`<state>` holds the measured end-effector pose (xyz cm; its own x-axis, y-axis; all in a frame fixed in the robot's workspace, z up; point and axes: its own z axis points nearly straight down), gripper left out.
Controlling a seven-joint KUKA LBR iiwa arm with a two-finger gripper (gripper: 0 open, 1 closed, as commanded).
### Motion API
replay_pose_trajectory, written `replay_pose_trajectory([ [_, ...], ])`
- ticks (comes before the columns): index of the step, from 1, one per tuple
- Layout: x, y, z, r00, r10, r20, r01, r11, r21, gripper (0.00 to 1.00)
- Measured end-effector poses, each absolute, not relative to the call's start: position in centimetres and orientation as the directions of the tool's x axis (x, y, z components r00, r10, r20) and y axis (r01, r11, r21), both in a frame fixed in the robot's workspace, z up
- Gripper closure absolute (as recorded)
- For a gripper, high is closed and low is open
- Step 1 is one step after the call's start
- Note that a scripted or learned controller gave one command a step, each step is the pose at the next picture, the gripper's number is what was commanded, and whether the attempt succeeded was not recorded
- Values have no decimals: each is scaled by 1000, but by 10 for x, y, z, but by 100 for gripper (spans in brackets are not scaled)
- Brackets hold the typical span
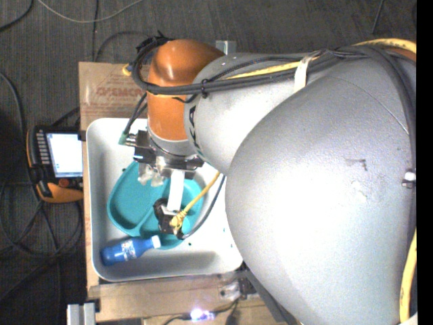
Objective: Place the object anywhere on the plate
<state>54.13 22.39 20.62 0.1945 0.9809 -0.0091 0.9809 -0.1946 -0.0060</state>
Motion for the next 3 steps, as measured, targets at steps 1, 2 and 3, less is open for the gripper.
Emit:
replay_pose_trajectory([
  [1,500,192,155,148,989,-8,989,-148,-10,100],
  [2,500,193,155,148,989,-8,989,-148,-10,0],
  [3,499,193,159,147,989,-14,989,-147,-19,100],
])
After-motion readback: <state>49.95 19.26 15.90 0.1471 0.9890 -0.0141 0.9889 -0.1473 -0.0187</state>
